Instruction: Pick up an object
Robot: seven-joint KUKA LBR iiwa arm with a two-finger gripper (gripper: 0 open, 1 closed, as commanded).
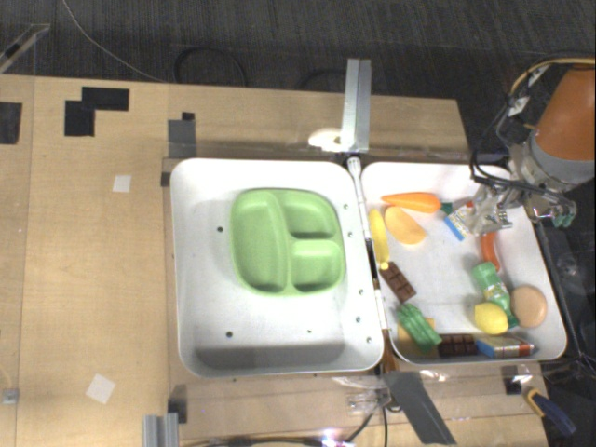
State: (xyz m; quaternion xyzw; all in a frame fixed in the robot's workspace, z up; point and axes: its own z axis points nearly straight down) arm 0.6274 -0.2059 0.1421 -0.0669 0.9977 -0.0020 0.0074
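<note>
Gripper (486,214) hangs over the upper right of the right bin (549,347), can't tell how it's set. Toy food is scattered below it: carrot (412,201), lemon (491,318), egg (528,305), chocolate bar (399,282). Green divided plate (284,240) sits alone in the left bin (200,324).

Gripper (486,214) hangs over right bin (438,273), just right of carrot (412,201). Green tray (285,239) lies in left bin (200,277), well apart from carrot.

Tool (486,214) low, arm (563,128) at right
</note>
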